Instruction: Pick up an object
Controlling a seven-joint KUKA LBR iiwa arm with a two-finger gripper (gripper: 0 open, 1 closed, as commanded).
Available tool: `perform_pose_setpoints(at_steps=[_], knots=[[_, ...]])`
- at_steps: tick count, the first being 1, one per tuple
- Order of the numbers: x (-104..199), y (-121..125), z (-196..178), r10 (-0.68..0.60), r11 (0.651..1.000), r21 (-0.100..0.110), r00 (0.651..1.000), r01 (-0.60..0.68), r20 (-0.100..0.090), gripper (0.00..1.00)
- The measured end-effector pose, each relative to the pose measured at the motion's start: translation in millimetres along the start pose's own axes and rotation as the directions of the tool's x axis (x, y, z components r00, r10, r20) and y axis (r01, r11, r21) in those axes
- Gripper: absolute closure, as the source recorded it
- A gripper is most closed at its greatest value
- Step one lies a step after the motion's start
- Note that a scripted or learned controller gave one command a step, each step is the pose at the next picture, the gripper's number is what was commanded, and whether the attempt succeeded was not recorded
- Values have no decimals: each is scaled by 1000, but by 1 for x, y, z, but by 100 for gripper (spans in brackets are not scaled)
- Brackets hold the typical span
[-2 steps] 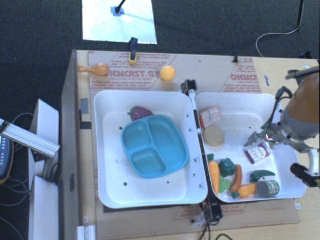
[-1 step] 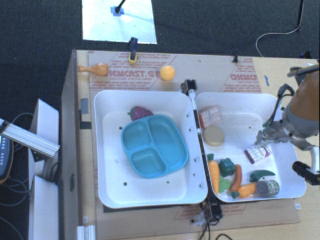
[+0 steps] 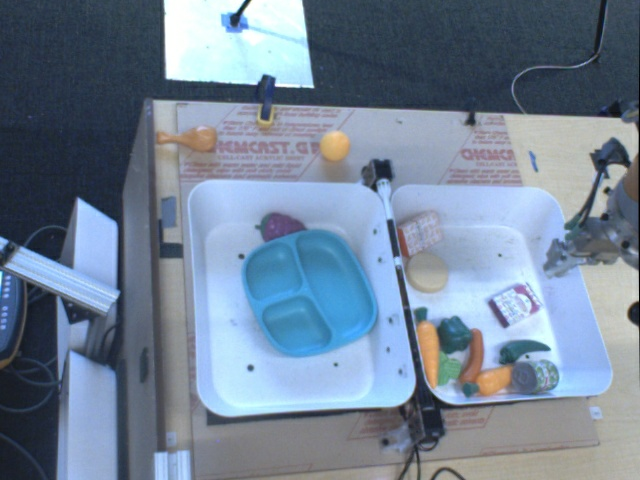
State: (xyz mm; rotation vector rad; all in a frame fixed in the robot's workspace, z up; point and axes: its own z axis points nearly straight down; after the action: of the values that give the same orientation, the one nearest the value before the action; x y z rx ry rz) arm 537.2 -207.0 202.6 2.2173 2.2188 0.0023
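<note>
Two white bins sit side by side on my bench. From my remote view, the right bin [image 3: 575, 228] holds the pickable things. Along its near edge lie an orange carrot [image 3: 428, 351], long axis running far to near by the divider, a dark green vegetable [image 3: 455, 333], a red sausage [image 3: 472, 353] tilted beside it, a green pepper [image 3: 525, 349] and a small can [image 3: 540, 375] in the near right corner. A red packet [image 3: 515, 304] lies mid-right, a pale round disc [image 3: 428, 273] and a red-and-white box [image 3: 420, 232] near the divider. The left bin [image 3: 215, 298] carries a blue divided plate [image 3: 308, 290] with a purple item [image 3: 280, 226] behind it. Red board lettering reads "DEMCAST". The gripper [image 3: 575, 251] hovers at the right bin's right edge; I cannot tell its spread.
</note>
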Motion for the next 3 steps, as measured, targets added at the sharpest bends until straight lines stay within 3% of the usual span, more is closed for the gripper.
perform_pose_setpoints(at_steps=[1, 2, 3], knots=[[1, 65, -14, -4, 1000, 0, 1000, 4, -1, 100], [1, 65, -13, -4, 1000, 1, 1000, 4, -1, 0], [53, -51, 28, -1, 1000, 5, 1000, 1, -3, 0]])
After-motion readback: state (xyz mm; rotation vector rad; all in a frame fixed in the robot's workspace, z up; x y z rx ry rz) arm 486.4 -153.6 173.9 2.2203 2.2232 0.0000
